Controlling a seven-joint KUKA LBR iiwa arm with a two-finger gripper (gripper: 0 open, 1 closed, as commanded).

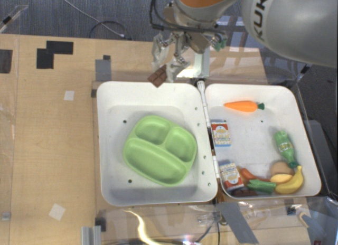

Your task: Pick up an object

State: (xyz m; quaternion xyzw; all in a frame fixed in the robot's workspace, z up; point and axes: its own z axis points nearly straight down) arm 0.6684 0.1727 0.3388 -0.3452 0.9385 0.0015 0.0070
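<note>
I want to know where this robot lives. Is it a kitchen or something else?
Probably a robot lab, not a kitchen. The big grey and orange arm reaches over two white bins on a bench. The carrot and banana look like toys, and cables lie on the carpet.

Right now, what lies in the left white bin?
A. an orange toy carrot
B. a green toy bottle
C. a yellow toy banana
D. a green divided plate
D: the green divided plastic plate lies in the left white bin; the carrot, banana and bottle are all in the right bin.
</note>
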